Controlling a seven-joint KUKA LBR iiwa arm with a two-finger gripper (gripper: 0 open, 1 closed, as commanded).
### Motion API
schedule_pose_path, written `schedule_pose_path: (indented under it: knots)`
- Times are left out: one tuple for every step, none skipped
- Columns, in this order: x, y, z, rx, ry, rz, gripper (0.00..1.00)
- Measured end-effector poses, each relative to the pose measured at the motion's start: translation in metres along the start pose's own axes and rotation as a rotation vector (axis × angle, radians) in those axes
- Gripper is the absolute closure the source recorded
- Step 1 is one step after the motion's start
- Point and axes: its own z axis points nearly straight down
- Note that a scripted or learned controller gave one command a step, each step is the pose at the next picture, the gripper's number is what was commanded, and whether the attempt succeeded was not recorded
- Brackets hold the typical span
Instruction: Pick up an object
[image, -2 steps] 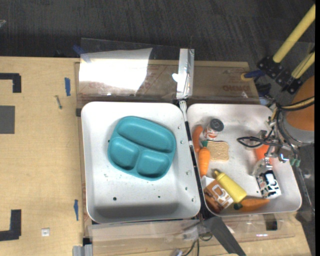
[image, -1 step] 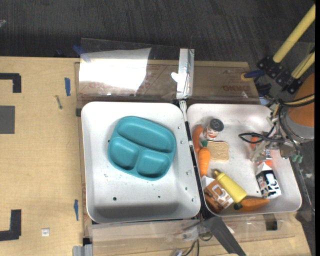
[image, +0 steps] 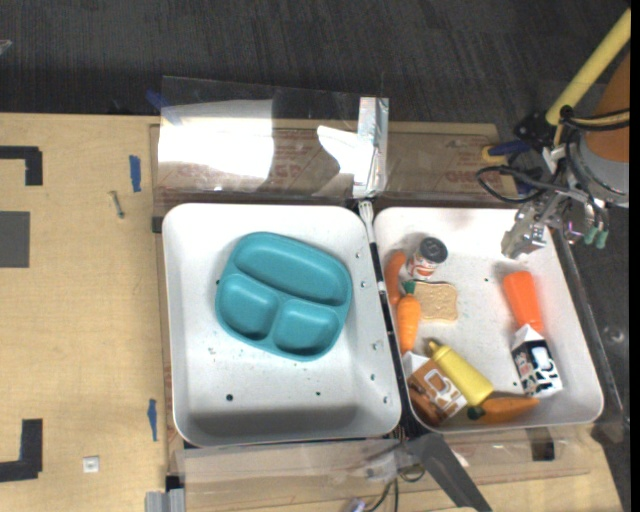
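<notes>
Camera view is giving you both bins at a slant, so start at the left bin (image: 190, 300): it is carrying one teal divided plate (image: 284, 293), lying flat near the middle with its compartments up, and nothing else is sharing that floor, which makes it a natural drop zone rather than a picking ground. Moving right across the divider, the right bin (image: 480, 240) is holding everything you could pick. Against its left wall two carrots (image: 405, 300) are lying end to end, crowded beside a small can (image: 431, 255) and a tan cracker (image: 438, 302); that cluster is sitting tight, so fingers would have little room there. Lower down, a yellow bottle (image: 462, 372) is resting tilted across a brown packet (image: 436, 388) with another carrot (image: 508, 407) touching its end. Further right, an orange cylinder (image: 521, 298) is lying by itself on bare floor, with a small dark carton (image: 533, 364) just below it. The gripper (image: 523, 236) is hanging over the bin's upper right corner, near the orange cylinder but apart from it, and it is carrying nothing. You cannot tell how far its jaws are parted, since the tool is blurred against cables at that corner. My reading is that the approach is under way and no object is taken yet; the isolated cylinder looks the easiest target, because nothing is pressing against its sides.
</notes>
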Motion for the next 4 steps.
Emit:
schedule_pose_path:
  knots:
    - [-0.002,0.052,0.008,-0.001,0.007,-0.147,1.0]
    - [-0.003,-0.04,0.062,0.0,0.016,-0.329,1.0]
    - [-0.005,-0.037,0.06,-0.001,0.012,-0.332,0.0]
    - [0.031,-0.054,0.129,0.0,0.007,-0.32,0.0]
